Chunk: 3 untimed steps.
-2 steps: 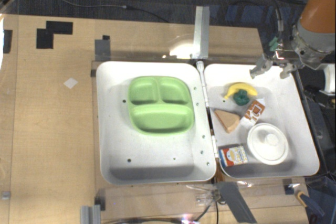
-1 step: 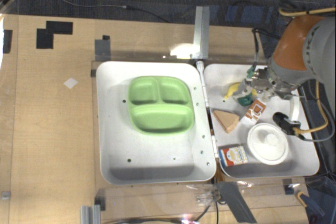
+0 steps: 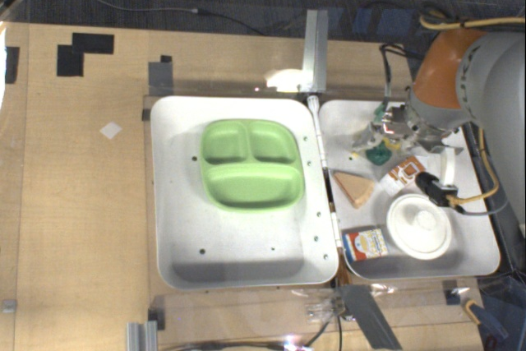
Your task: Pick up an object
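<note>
Objects crowd the right bin — a small green piece lies near its top, with a tan wedge below it and a white round lid lower right. Directly above the green piece hovers the gripper, perhaps touching it — its grip state cannot be made out.

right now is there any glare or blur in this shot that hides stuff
Camera view: a bright glare patch sits on the bench just behind the left bin; the gripper area in the right bin is small and soft; the green tray is evenly lit and clear.
</note>
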Each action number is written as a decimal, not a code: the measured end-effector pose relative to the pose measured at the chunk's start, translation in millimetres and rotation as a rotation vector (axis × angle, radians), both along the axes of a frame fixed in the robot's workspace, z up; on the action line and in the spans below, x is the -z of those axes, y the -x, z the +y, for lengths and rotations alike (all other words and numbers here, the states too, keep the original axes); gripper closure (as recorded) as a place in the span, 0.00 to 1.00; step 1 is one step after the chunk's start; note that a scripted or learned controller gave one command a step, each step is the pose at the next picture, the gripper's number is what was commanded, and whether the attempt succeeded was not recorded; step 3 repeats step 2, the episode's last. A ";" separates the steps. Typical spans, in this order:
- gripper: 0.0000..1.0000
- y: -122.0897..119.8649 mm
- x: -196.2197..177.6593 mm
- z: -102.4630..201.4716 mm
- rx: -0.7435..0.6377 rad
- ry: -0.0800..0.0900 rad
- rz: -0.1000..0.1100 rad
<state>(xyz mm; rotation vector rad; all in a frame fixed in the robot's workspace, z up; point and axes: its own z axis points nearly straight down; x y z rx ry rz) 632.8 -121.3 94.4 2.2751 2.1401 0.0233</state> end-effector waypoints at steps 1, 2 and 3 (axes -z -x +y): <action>1.00 -2.4 -13.1 1.6 -0.005 -0.001 -0.006; 1.00 54.9 -91.5 58.0 -0.057 -0.002 0.018; 1.00 54.9 -91.5 58.0 -0.057 -0.002 0.018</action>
